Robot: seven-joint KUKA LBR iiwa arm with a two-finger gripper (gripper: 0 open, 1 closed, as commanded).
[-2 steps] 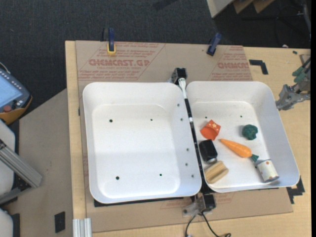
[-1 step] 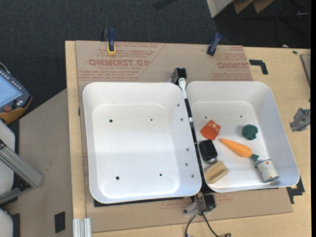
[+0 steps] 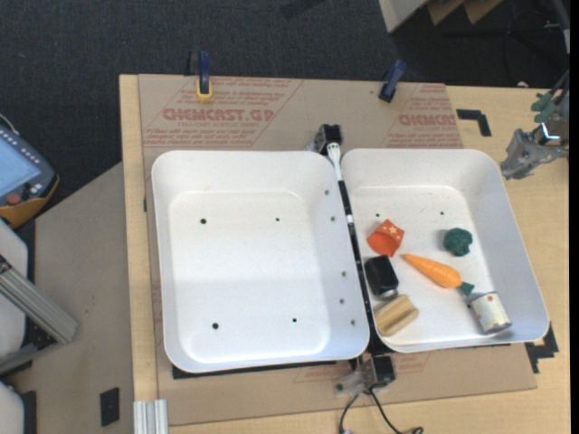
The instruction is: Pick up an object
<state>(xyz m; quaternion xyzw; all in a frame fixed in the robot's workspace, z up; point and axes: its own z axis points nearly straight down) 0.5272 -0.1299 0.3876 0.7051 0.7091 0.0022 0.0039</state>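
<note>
The right bin (image 3: 507, 208) holds everything — an orange block (image 3: 386, 237), a black piece (image 3: 381, 275), a carrot (image 3: 434, 271), a green lump (image 3: 459, 240), a tan block (image 3: 395, 316) and a white cylinder (image 3: 490, 312), mostly in its lower half, the black piece and tan block close to the divider. The left bin (image 3: 172, 242) lies alongside. The tool (image 3: 534, 150) sits at the frame's right edge, beyond the bin's upper right corner — its spread I cannot tell.

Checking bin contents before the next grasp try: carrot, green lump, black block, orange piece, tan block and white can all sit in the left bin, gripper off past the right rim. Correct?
One thing is wrong: the bin. In the camera view the carrot, green lump, black block, orange piece, tan block and white can all lie in the right bin. The gripper is past the right rim, as you said.
</note>
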